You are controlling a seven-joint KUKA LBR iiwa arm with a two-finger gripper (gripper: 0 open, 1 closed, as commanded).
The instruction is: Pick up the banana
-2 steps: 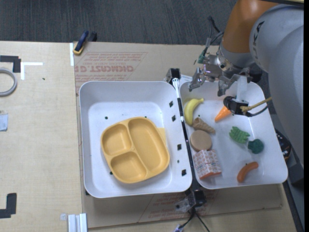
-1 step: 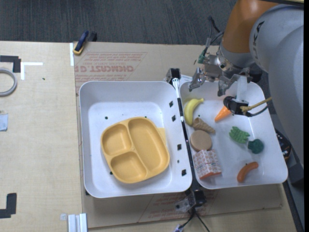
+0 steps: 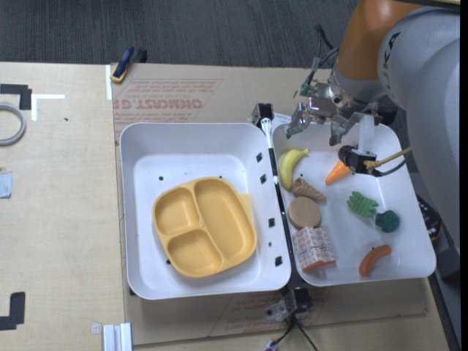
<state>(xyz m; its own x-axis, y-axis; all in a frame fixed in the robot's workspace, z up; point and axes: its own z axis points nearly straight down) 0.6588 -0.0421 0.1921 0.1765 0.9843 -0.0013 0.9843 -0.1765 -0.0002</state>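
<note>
Hovering over the far end of the right bin point(image 3: 409, 196), gripper point(image 3: 319, 129) spread fairly wide and holding nothing, fingers pointing down either side of open air. Lying just below and slightly left of it, the banana point(image 3: 290, 165), curved along the bin's left wall near the divider, touching or nearly touching the cone-shaped pastry point(image 3: 308, 190) at its lower end. Sitting clear of the crowd further down: a brown round cookie point(image 3: 304, 213), a wrapped snack point(image 3: 314, 247), a carrot point(image 3: 337, 171), green pieces point(image 3: 363, 203) and a sausage point(image 3: 374, 259). Resting in the left bin point(image 3: 139, 218), a yellow divided plate point(image 3: 204, 226). Judging the wide spread as readiness for descent; wall proximity possibly crowding one finger.
</note>
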